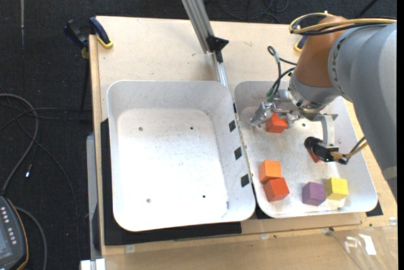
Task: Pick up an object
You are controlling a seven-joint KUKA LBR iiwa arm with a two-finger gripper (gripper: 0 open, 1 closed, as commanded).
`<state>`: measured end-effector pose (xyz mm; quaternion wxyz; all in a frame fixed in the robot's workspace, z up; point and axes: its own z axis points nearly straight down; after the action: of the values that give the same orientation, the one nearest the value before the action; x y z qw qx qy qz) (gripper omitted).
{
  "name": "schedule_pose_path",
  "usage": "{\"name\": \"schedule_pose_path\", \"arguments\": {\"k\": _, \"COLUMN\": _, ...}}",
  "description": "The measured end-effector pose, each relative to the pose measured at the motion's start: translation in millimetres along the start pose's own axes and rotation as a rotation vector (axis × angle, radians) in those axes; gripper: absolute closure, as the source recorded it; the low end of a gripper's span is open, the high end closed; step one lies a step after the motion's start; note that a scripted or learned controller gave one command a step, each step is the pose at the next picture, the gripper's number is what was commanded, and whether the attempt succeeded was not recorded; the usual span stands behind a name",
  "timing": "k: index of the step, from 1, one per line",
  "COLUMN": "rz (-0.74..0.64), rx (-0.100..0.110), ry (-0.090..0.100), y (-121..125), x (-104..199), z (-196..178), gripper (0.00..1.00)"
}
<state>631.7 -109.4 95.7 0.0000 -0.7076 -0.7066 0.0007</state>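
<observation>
My gripper (267, 116) hangs low over the upper left part of the right bin (295, 158). A red-orange block (276, 123) sits right at its tip, partly covered by it, and I cannot make out whether the block is gripped or just lies beside it. Lower in the same bin are an orange cube (271, 169), a red-orange cube (276, 189), a purple cube (313, 193) and a yellow cube (336, 188).
The left bin (164, 155) lies beside the right one, their rims meeting near the middle. A slanted metal rail (192, 4) runs down to the bins' shared back corner. The arm's grey body covers the bench's right side.
</observation>
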Motion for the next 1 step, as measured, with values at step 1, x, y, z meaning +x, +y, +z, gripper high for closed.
{"name": "schedule_pose_path", "arguments": {"k": 1, "rz": -0.002, "rx": -0.003, "ry": -0.001, "y": 1.2, "x": -0.2, "z": -10.2, "gripper": 1.0}}
